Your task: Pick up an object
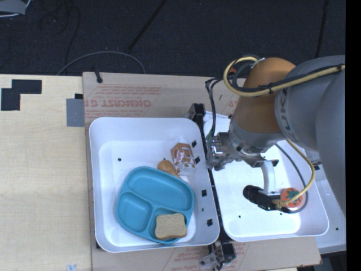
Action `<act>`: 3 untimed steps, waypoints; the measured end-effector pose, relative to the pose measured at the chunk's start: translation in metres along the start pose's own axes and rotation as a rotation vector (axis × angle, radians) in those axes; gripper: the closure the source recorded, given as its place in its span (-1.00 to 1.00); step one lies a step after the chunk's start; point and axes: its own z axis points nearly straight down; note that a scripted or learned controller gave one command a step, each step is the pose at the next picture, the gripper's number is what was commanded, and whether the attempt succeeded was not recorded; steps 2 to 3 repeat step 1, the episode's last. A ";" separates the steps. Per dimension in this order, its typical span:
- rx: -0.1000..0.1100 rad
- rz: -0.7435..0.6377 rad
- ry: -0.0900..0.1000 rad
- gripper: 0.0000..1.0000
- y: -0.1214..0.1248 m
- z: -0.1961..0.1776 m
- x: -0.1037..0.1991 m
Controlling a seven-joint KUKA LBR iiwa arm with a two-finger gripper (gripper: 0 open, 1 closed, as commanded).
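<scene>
Gripper (219, 153) low over the left edge of the right bin (254, 226), under the grey wrist; cannot tell how far open, or whether holding anything. Small orange-and-green object (291, 196) near that bin's right wall. In the left bin (106, 168): blue divided plate (148, 199) bearing a bread slice (171, 226), with a brown-and-white packet (183, 154) just beyond.

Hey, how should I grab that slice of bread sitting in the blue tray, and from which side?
Come straight down from above and pinch the bread slice across two opposite edges. It lies flat in a compartment of the blue tray, whose raised rim probably blocks any sideways approach.
</scene>
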 end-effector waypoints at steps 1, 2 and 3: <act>0.000 0.001 -0.001 1.00 0.008 -0.013 0.053; 0.000 0.001 -0.001 1.00 0.008 -0.013 0.053; 0.000 0.001 -0.001 1.00 0.008 -0.013 0.053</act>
